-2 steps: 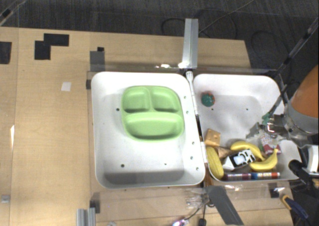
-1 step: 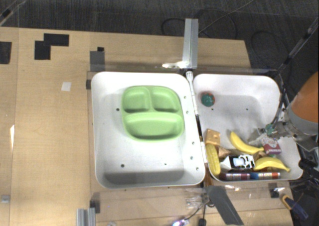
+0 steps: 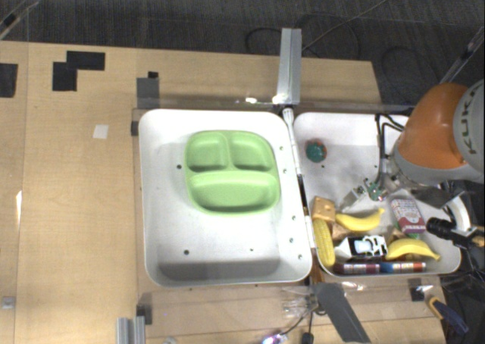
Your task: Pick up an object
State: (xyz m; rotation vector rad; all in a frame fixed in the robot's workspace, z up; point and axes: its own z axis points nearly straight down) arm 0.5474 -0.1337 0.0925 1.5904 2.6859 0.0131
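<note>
Two bins sit side by side on the table (image 3: 68, 206). The left bin (image 3: 163, 251) holds a divided plate (image 3: 231, 170), lying toward its rear half. In the right bin (image 3: 341, 134), a small ball (image 3: 315, 151) rests alone near the back left. Toward the front, a corn cob (image 3: 323, 241) lies along the left wall, with a banana (image 3: 361, 220) just right of it and a second banana (image 3: 413, 249) farther right. A marker (image 3: 377, 267) lies along the front wall. The end effector (image 3: 374, 188) hangs just behind the first banana.
</note>
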